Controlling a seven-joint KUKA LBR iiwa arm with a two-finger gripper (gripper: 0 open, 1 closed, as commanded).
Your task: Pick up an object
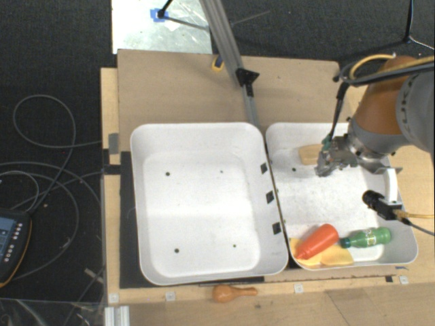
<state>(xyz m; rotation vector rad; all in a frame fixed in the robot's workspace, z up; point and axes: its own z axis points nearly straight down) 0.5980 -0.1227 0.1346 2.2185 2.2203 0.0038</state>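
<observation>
We see the left bin (197, 202) mid-frame, the right bin (299, 195) beside it. The gripper (328, 166) hovers by a tan block (309, 155); its grip we cannot tell. Bottom right lie a green bottle (367, 237), orange carrot (316, 241), yellow piece (334, 257).

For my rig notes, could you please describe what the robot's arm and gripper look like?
The arm is grey with a broad orange band above the wrist. A thin black cable loops over it. The gripper is small, dark grey metal.
</observation>
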